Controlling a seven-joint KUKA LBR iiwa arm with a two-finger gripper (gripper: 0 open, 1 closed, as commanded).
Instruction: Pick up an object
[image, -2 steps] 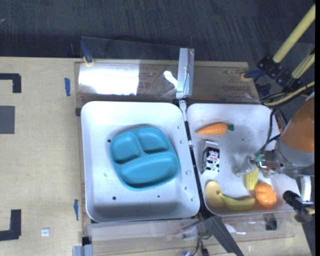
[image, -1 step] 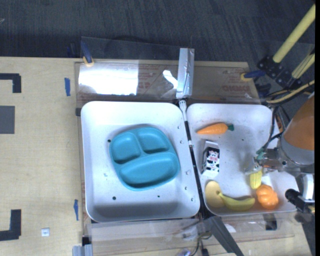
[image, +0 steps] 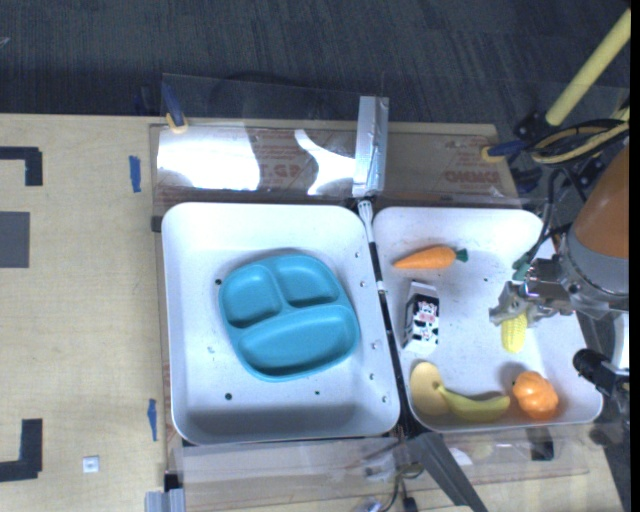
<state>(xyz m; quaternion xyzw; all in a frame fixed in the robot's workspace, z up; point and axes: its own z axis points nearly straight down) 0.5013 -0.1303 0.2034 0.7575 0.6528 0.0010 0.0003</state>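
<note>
We see the gripper (image: 517, 305) low in the right white bin (image: 470, 222), directly over a small yellow corn-like piece (image: 513, 334); its grip we cannot tell. Near the bin wall, it may slip out.

A robotics lab: a plywood bench (image: 70, 300) with blue tape marks (image: 134, 172), two white bins (image: 190, 240), and bundled cables (image: 570, 140) far right

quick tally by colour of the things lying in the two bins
Blue: 1, the divided plate
Orange: 2, the carrot and the round fruit
Yellow: 2, the banana and the corn under the gripper
Black and white: 1, the small carton
Total: 6
</note>
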